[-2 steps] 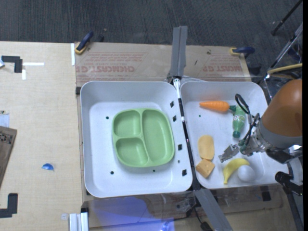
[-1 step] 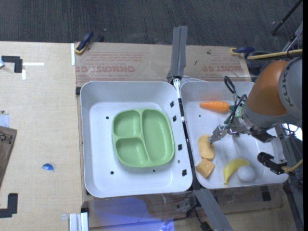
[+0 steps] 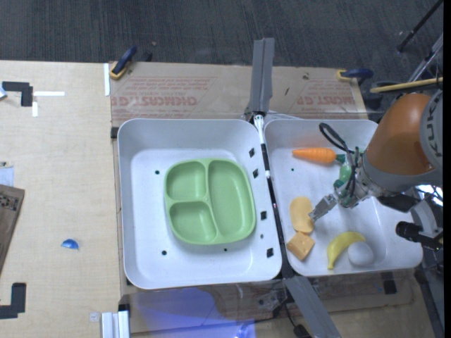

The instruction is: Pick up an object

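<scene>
My gripper (image 3: pixel 318 210) reaches into the right bin (image 3: pixel 331 266) from the right, its tip low and just right of a pale yellow chip-shaped piece (image 3: pixel 301 213). Nothing shows between the fingers. An orange carrot (image 3: pixel 314 155) lies toward the bin's back. Below the chip sits an orange cheese-like wedge (image 3: pixel 300 246). A yellow banana (image 3: pixel 340 247) and a white round object (image 3: pixel 361 253) lie at the bin's front right.
The left bin (image 3: pixel 137 210) holds a green divided plate (image 3: pixel 210 201). A grey divider post (image 3: pixel 262 76) stands between the bins at the back. The arm's orange band (image 3: pixel 403 136) hangs over the right bin's far right side.
</scene>
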`<act>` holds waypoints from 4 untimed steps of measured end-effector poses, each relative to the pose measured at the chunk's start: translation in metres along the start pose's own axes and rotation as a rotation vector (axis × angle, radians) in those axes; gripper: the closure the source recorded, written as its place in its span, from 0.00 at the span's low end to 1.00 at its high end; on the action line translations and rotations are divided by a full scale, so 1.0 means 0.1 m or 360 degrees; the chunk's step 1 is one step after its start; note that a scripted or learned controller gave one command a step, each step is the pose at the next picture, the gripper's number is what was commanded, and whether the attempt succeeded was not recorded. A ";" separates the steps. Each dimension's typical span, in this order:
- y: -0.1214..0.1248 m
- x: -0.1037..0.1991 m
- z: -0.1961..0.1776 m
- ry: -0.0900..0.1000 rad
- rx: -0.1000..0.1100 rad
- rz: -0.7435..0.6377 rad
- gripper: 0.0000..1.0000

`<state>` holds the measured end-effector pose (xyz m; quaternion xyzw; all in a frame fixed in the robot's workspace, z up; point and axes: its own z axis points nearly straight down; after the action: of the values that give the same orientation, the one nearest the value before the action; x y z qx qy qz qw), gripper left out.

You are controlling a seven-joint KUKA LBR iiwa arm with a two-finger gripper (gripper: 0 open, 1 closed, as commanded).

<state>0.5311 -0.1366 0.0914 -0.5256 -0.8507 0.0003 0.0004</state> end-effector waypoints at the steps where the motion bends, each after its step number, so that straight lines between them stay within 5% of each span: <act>1: 0.93 -0.55 -0.01 -0.0004 -0.0003 -0.0030 0.00; 2: 0.94 -0.56 -0.11 -0.0009 -0.0006 -0.0035 1.00; 3: 1.37 -0.13 -1.01 -0.0004 -0.0002 0.0466 1.00; 4: 1.34 -0.19 -1.28 -0.0006 -0.0003 0.0340 1.00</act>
<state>0.6592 -0.0938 0.2196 -0.6133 -0.7899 0.0006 -0.0016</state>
